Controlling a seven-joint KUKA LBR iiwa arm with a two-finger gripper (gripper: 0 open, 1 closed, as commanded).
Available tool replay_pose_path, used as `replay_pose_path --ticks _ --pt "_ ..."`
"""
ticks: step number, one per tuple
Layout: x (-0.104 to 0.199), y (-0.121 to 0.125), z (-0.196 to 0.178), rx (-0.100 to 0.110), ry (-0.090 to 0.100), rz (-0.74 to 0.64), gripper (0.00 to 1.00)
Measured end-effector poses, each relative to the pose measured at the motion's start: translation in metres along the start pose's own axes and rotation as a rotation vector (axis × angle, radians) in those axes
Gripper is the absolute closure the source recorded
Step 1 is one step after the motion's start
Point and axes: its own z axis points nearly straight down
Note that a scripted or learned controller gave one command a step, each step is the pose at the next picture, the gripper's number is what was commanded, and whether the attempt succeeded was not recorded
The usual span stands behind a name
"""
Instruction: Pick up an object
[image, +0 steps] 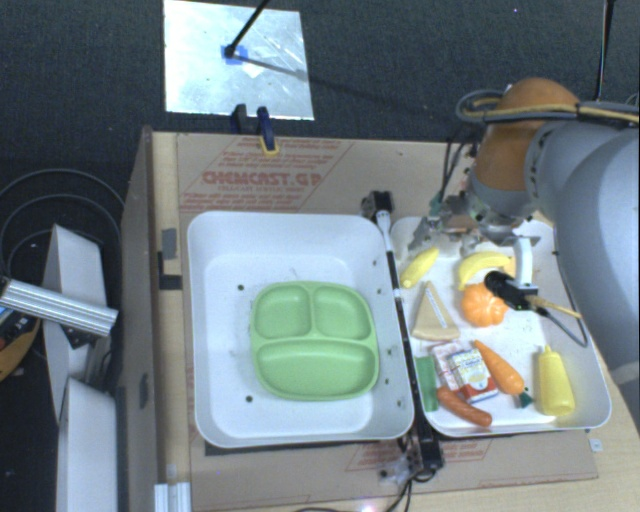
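Counting two bananas, one carrot, one tray.

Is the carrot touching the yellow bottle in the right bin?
Apart. The camera view shows a strip of white bin floor between the carrot and the yellow bottle.

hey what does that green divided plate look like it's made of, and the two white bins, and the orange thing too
The green divided plate looks like moulded plastic with a smooth matte finish: even colour, rounded compartment ridges. The white bins also look like plastic, slightly glossy, with thin rounded rims. The orange appears to be toy food, probably plastic or rubber, given its uniform colour and soft sheen; the picture cannot settle which.
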Motion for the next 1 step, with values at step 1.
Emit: replay_pose_path --ticks 1 --pt "-0.0012 -0.0027 0.0261 0.003 -0.001 0.003 0.00"
